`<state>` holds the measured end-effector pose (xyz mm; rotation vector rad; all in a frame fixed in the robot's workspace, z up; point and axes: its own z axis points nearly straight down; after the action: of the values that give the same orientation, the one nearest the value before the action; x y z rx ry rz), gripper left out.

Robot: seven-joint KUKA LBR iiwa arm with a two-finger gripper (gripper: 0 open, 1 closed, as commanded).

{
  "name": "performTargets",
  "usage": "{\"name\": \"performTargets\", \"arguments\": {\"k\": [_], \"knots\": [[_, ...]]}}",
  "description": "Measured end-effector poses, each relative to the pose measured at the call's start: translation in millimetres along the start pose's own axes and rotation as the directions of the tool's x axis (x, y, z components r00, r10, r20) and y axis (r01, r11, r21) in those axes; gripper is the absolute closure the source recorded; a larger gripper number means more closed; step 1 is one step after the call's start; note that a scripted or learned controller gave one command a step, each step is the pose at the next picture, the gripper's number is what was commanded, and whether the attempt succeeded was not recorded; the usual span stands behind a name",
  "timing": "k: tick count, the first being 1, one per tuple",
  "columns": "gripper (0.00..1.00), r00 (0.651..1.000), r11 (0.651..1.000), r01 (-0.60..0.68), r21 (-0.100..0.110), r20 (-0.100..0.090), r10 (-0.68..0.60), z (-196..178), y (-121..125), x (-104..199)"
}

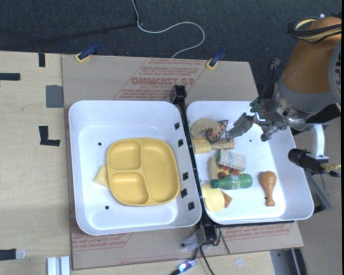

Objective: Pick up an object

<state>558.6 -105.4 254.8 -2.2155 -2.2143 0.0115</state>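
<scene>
1. Right bin (286,208), lower middle: green bottle (232,181), lying on its side, cap end toward the left, just below a printed snack packet (231,161). Judged the likeliest pick: small toy plastic, probably light and stiff, with a smooth rounded body that could roll or slip; best taken across the middle of the barrel, fingers straddling its short axis.
2. Same bin, right of the bottle and apart from it: brown drumstick (268,186), standing free on bare floor. Likely hard and light; the narrow shank offers an easy hold.
3. Same bin, lower left corner: yellow cheese wedge (214,199) with an orange piece touching it.
4. Same bin, upper left: pale ring-shaped pastry (204,127), a watermelon-like slice (219,132) beside it, a yellow block below.
5. Gripper (253,125), above the bin's upper middle, fingers apart, one reaching toward the slice; nothing between them.
6. Left bin (83,153): yellow divided plate (143,172), with a pale yellow wedge (100,176) at its left edge.
7. Bench: cardboard sheet (155,79) beneath both bins; white cable (172,27) beyond.
</scene>
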Motion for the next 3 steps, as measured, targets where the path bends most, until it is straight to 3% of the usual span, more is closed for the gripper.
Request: {"name": "performTargets", "arguments": {"k": [1, 3], "knots": [[0.00, 1.000, 1.000, 0.002, -0.010, 0.001, -0.002, -5.1, 2.0, 0.0], [0.00, 1.000, 1.000, 0.001, -0.005, 0.001, -0.001, 104.9, -5.4, -3.9]]}}
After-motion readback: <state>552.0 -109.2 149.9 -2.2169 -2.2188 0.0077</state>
